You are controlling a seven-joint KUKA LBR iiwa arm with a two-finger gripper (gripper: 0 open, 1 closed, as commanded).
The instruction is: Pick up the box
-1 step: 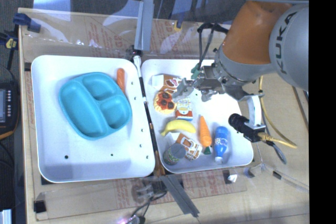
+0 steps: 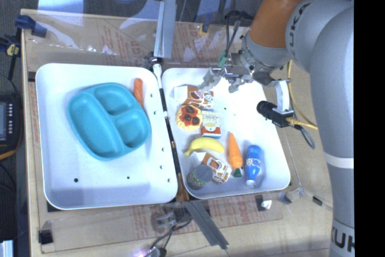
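In the right bin (image 2: 274,129) a small white and orange box (image 2: 210,121) lies flat near the middle, just right of a round pizza toy (image 2: 189,117). A second small carton (image 2: 218,167), brown and white, lies near the front beside a can. My gripper (image 2: 221,81) hangs over the back of this bin, above and slightly right of the white and orange box. Its two fingers (image 2: 209,79) stand apart, open, with nothing between them.
Around the boxes lie a banana (image 2: 204,145), a carrot (image 2: 234,151), a blue bottle (image 2: 253,164) and a grey can (image 2: 198,177). The left bin (image 2: 54,177) holds a blue divided plate (image 2: 108,119) and an orange stick (image 2: 139,91).
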